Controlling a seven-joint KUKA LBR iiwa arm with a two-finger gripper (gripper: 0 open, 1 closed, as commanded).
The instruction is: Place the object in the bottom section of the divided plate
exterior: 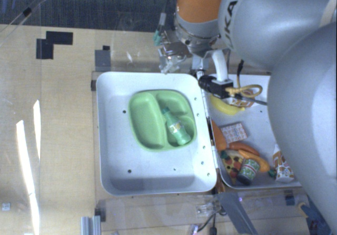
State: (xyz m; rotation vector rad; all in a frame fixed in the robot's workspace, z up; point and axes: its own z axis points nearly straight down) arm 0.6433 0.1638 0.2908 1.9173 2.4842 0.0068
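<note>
A green divided plate (145,118) lies in the middle of the left white bin (121,170). A small green bottle (177,127) lies on its side in the plate, across the sections on the plate's right side, its cap end pointing up the view. My gripper (168,64) hangs over the far rim of the left bin, above and apart from the plate, with nothing seen in it.
The right bin (260,118) holds a banana (227,105), a patterned packet (234,133), a carrot (243,149), a dark can (245,173) and a small carton (283,170). The arm's big grey body covers the right side of the view.
</note>
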